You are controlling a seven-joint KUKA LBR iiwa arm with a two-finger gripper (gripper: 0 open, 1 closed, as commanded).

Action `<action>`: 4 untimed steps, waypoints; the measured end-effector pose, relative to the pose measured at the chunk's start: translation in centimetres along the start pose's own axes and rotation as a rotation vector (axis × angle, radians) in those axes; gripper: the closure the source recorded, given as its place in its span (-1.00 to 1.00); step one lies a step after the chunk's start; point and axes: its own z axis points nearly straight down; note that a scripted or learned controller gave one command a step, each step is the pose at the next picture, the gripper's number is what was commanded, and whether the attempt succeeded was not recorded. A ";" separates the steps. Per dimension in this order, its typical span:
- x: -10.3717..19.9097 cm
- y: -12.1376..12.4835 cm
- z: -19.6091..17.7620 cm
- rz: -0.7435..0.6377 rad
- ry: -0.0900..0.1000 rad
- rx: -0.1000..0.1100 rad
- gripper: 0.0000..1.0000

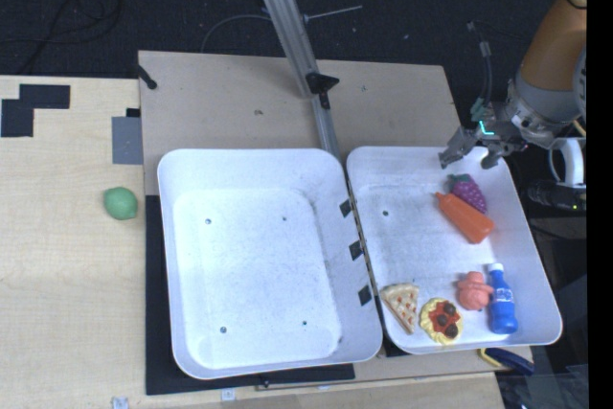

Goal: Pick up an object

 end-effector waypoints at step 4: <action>-0.1 -0.1 7.2 -0.001 -0.001 -0.001 1.00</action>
